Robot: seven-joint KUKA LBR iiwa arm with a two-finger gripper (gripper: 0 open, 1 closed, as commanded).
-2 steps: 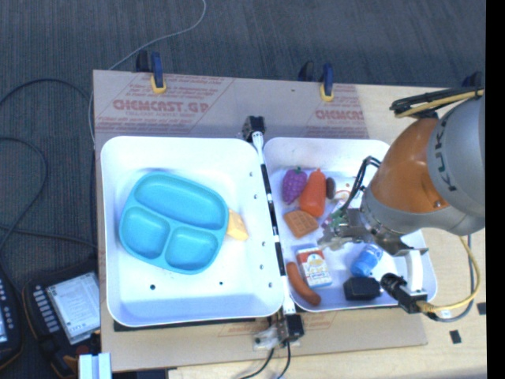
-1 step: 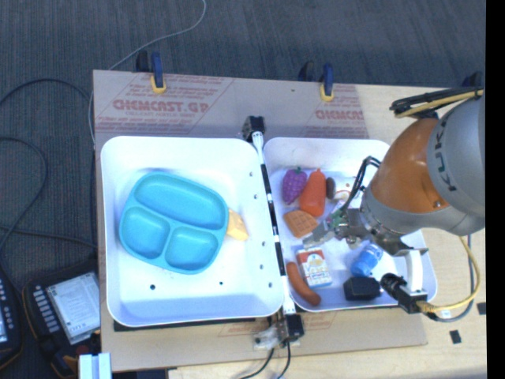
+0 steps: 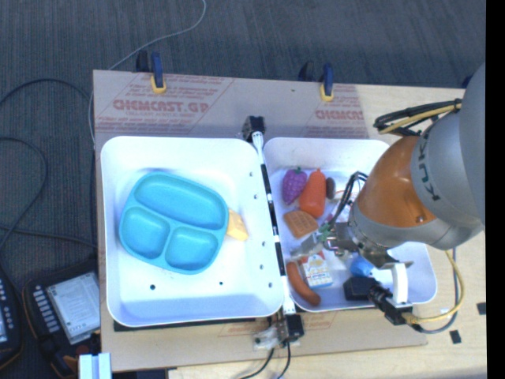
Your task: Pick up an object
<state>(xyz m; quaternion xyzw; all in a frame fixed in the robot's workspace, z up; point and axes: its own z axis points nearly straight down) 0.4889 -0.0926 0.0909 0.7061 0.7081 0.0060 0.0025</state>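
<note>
Arm reaches over right bin from right; wrist low above bin contents. Right bin holds purple grapes, orange carrot, brown waffle-like piece, sausage, small carton. Left bin holds blue divided tray; yellow piece touching tray's right edge.
</note>
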